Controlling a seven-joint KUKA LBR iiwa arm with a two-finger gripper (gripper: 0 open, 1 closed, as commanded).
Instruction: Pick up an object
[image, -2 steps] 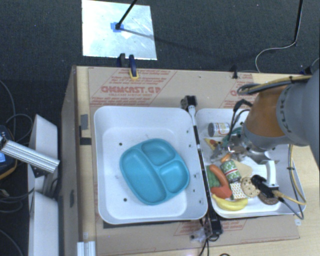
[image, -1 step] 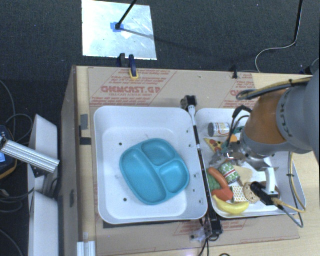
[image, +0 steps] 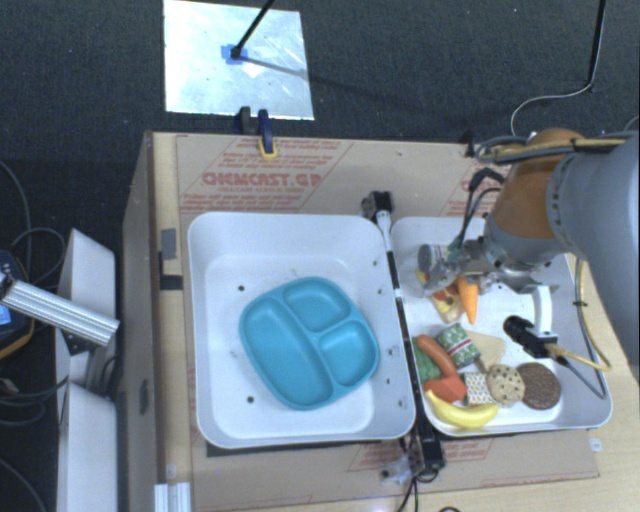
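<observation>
Carrot (image: 469, 299) is what I am going for, the little orange toy one. From the camera above, it sits right under my gripper (image: 447, 272) in the right bin (image: 585, 400), and it looks like it touches the tip. I cannot tell if the gripper is wide or pinched, because the arm hides it. A small yellow piece (image: 446, 303) lies just beside the carrot. Lower down from the gripper, near but apart, sit the hot dog (image: 440, 357), the banana (image: 462, 413) and two cookies (image: 523, 384). Away to the gripper's far side, the blue tray (image: 308, 341) rests in the left bin (image: 225, 300). I think I should go down slowly, grab only the carrot's middle, then lift straight up.
</observation>
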